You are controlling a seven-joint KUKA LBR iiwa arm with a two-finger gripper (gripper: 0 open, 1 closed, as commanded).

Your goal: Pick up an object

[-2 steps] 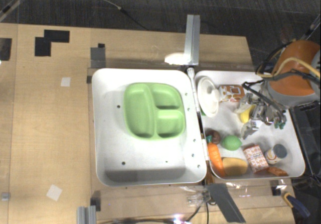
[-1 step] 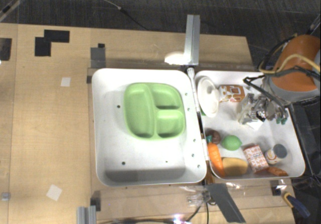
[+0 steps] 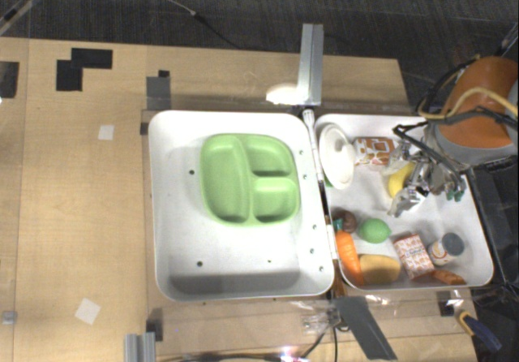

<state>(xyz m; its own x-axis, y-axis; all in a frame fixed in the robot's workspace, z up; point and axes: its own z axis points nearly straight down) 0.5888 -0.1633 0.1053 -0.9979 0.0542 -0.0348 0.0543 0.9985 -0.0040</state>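
1. The end effector (image 3: 403,204) is hovering low in the right bin (image 3: 470,226), beside the banana (image 3: 396,181); whether it is open or closed, I cannot tell.
2. Nothing is visibly sitting between its fingers.
3. The green ball (image 3: 374,230) and carton (image 3: 412,256) are crowding nearby, so a descent is risking a glancing, empty grasp.

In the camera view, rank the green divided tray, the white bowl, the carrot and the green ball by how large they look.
Largest to smallest as they appear:
1. green divided tray, by far
2. white bowl
3. carrot
4. green ball
The carrot and ball look close; the carrot is longer, the ball rounder.
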